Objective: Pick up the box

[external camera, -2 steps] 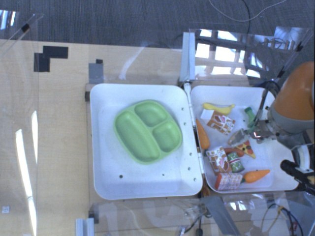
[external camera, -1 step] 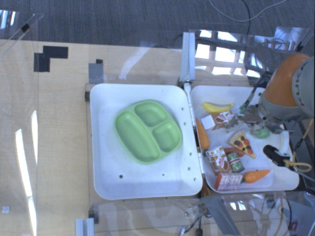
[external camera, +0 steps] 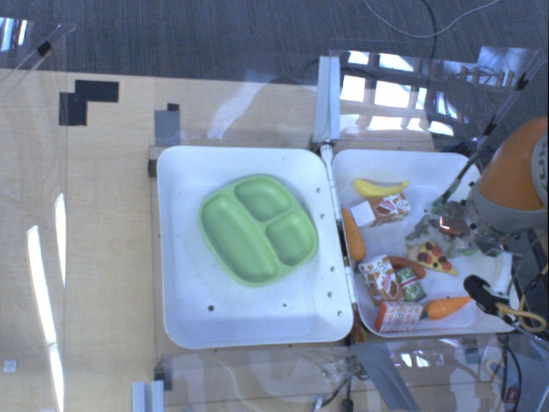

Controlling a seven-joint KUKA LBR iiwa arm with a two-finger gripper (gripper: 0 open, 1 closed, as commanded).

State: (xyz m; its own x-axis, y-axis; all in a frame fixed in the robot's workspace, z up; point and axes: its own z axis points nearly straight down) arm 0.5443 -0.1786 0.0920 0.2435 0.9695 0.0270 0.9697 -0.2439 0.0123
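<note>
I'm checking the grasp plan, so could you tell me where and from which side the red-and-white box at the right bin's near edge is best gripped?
Probably from straight above, across the short sides of the box. It lies flat by the bin's front wall, with a carrot touching its right end.

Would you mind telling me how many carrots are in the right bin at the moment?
2. One carrot lies along the right bin's left wall, beside the divider. The other carrot lies near its front right corner. The arm covers the right side, so more may be hidden.
</note>
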